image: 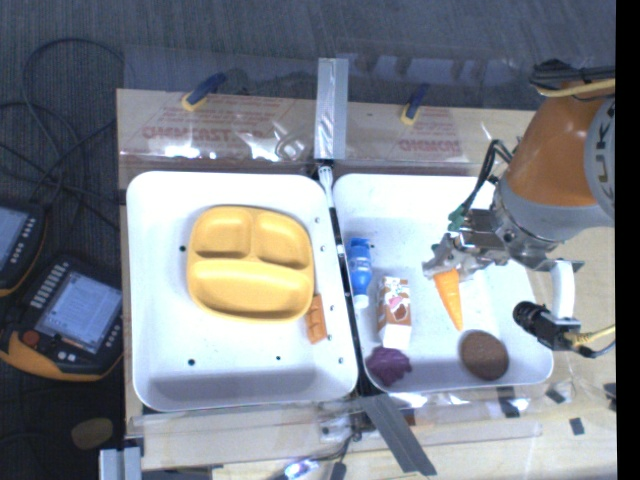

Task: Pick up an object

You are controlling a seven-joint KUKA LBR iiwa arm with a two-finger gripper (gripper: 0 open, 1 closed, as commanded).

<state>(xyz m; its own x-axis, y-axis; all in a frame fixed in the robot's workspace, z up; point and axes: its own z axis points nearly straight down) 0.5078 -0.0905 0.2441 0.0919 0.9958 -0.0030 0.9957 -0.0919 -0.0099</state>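
Around worktop you see dark carpet, cables, pendant left of it. Tool over carrot; finger state: cannot tell.

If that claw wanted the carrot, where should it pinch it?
Probably across the thick upper half of the carrot, coming straight down. It lies flat in the right bin, tapering toward the near end, with bare floor on both long sides. The gripper is already at its wide end.

The wooden bench bears two white bins, left bin touching right bin.
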